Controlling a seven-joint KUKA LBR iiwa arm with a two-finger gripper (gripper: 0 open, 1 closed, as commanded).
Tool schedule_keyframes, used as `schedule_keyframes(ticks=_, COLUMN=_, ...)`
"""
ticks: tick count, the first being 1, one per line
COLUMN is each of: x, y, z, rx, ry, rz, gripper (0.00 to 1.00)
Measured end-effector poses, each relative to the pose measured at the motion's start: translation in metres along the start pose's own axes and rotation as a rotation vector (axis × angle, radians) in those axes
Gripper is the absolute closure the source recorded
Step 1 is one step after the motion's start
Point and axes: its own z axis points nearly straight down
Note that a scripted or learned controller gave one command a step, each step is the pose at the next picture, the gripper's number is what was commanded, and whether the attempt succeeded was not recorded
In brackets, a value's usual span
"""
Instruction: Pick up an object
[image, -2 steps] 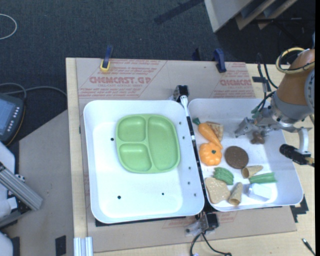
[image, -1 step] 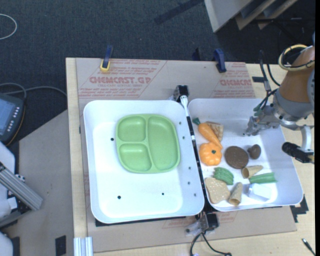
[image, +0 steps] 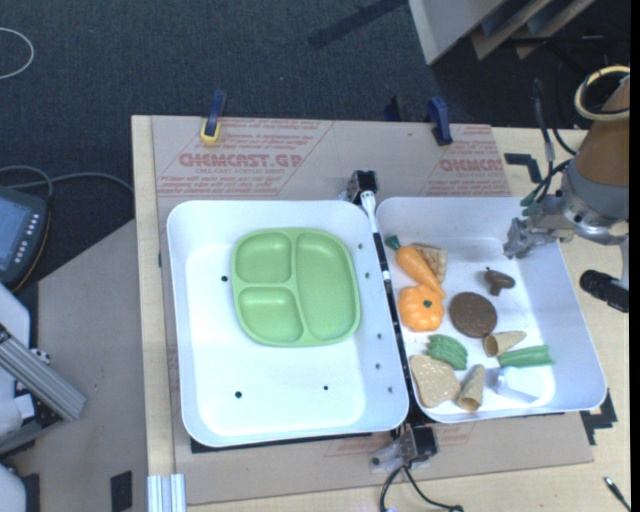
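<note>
My gripper hangs over the far right part of the right bin, with nothing visible between its fingers. Below and left of it lie several toy foods: a carrot, an orange pumpkin, a brown round cookie, a small dark brown piece, a green leafy piece, a bread slice, a green stick and a tan cone. The dark brown piece is the closest to the gripper.
The left bin holds a green divided plate. A black divider strip runs between the two bins. Blue and yellow clamps hold the cardboard sheet at the back. The arm's orange band enters from the right.
</note>
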Motion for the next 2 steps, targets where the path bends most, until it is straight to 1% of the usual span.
schedule_keyframes(ticks=2, x=0.001, y=0.008, z=-0.088, rx=-0.001, ry=0.000, rz=0.000, gripper=1.00)
